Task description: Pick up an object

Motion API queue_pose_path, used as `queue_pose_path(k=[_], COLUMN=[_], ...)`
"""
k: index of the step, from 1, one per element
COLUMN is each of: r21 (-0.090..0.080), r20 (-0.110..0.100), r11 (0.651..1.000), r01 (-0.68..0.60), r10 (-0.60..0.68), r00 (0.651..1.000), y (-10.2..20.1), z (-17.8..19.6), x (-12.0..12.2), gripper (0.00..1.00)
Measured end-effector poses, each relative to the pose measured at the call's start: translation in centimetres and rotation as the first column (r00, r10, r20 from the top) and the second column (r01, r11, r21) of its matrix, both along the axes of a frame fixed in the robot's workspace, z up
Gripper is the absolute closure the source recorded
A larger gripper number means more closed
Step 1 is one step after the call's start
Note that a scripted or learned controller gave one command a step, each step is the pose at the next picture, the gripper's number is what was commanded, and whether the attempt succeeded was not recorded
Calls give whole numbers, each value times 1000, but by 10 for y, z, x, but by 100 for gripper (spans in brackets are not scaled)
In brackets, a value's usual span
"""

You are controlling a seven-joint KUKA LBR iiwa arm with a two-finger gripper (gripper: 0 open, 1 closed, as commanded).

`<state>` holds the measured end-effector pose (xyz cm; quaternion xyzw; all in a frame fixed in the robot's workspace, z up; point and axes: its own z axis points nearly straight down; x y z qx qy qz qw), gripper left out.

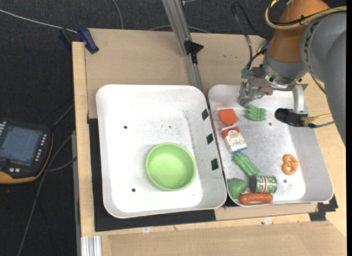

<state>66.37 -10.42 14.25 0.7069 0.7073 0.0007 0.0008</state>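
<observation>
Camera view: gripper (250,98) low in right bin (313,156), far end.
Fingers: state indiscernible.
Risk: green toy (256,112) just beside, may slip.

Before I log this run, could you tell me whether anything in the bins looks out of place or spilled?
Nothing looks spilled or damaged. The green bowl sits upright in the left bin. In the right bin the items crowd its near-left corner: can on its side, sausage against the rim. The gripper hovers by a small green toy.

The claw (252,96) hangs just above a small green toy (256,112) in the right bin (313,156).
</observation>
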Motion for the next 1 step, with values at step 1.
queue_pose_path(k=[1], r21=[0], r20=[3], r11=[1000], r01=[0], r10=[0], r00=[1000], y=[7], z=[46], x=[4], gripper=[100])
